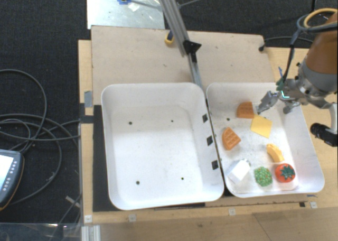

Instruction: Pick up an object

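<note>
Cheese, a flat yellow wedge [261, 127], lay in the right bin [311, 145], toward its far half and nearer the right wall than the left. Its long axis ran on a slant, from the far right corner of the slice down toward the near left, with one corner pointing at the near edge of the bin.

My pincer [278, 104] hung over the far right part of that bin, just beyond the cheese. Its two fingers stood spread apart, one [265, 101] reaching left toward a brown bread-like piece [245, 110], the other [290, 108] nearer the right wall. Nothing sat between them. Whether the left fingertip touched the bread I could not tell.

Along the near edge of the right bin sat a white block [239, 170], a green lump [262, 176] and a red tomato [285, 173] in the near right corner. A yellow-orange piece [274, 153] lay just above the tomato, and an orange waffle-like piece [230, 138] sat near the left wall. The left bin [113, 129] stood touching the right one.
</note>
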Robot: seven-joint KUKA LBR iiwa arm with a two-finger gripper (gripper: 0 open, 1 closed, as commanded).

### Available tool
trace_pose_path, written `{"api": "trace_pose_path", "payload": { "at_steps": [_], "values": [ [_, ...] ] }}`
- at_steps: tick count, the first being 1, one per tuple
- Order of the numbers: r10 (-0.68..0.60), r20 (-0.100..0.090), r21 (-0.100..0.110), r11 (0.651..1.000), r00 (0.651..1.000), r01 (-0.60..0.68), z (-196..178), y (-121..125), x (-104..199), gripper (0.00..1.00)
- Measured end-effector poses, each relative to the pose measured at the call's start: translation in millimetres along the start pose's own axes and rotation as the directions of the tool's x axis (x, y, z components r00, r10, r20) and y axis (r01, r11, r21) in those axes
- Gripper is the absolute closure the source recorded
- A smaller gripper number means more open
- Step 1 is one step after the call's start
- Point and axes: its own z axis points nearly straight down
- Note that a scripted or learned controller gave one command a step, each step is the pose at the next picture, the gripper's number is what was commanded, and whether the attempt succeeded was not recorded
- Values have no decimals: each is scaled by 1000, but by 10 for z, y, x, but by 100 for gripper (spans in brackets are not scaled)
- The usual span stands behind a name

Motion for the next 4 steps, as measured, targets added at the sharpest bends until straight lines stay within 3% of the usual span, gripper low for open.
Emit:
{"api": "trace_pose_path", "payload": {
  "at_steps": [1,3,4],
  "values": [
    [0,1,-4,1000,1000,0,-22,8,-1,0],
    [0,1,-1,1000,1000,0,1069,196,-34,0],
    [1,1,-3,1000,1000,-1,1245,204,-29,0]
  ]
}}
